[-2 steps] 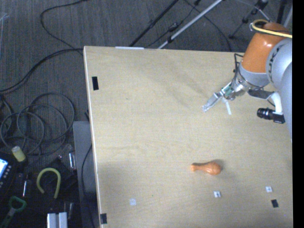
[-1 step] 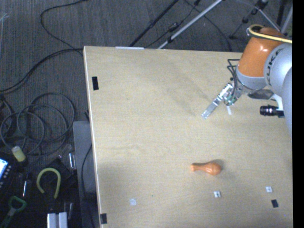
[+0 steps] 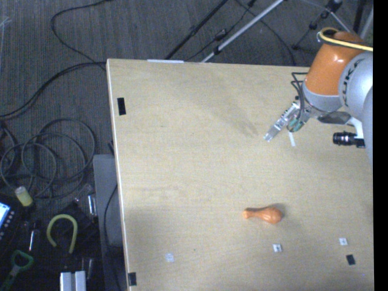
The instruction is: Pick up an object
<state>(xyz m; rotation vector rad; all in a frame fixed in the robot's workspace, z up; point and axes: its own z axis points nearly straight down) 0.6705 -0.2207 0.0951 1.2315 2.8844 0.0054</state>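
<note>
Gripper (image 3: 280, 130) at 2 o'clock, jaw state unclear | orange toy (image 3: 264, 214) at 5 o'clock, lying flat, well apart, unheld

Pear-shaped object (image 3: 264, 214) on the bench (image 3: 182, 162) toward the front, tool (image 3: 280, 129) behind it, well apart.

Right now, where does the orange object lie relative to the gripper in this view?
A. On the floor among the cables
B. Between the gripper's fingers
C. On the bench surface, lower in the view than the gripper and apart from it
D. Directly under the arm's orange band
C: the orange object rests on the tan bench surface, well below the gripper in the view, with bare surface between them.
</note>
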